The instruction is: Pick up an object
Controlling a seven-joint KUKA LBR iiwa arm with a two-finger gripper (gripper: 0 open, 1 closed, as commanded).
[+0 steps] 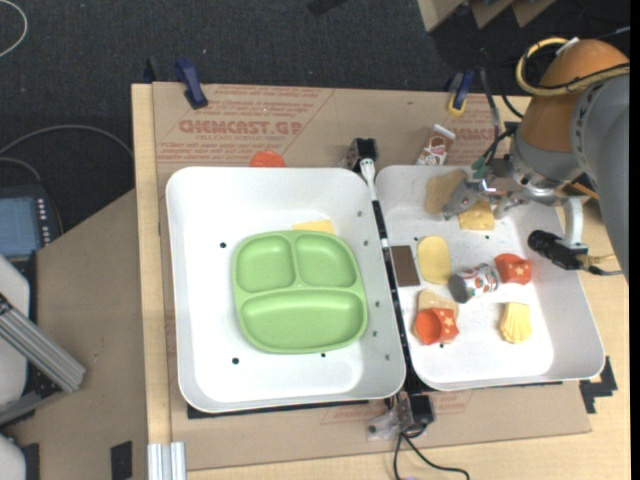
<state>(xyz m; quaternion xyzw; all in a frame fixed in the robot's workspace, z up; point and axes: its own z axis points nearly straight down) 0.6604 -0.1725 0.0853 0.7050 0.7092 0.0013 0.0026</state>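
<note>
My gripper (482, 194) hangs over the far part of the right bin (570, 353), close above a pale yellow piece (478, 219) and right beside a tan block (438, 194). Nearer the front lie a yellow oval piece (433, 258), a brown rectangle (403, 265), a small can (474, 282) on its side, a red piece (513, 268), a red-orange piece (435, 325) and a yellow ridged piece (515, 321). Nothing is seen lifted off the bin floor.
The left bin (200, 348) holds a green divided plate (298, 291) with a yellow piece (314, 227) behind it. A small carton (435, 148) and an orange disc (266, 159) lie on the bench behind the bins. Blue clamps (190, 83) grip the board's far edge.
</note>
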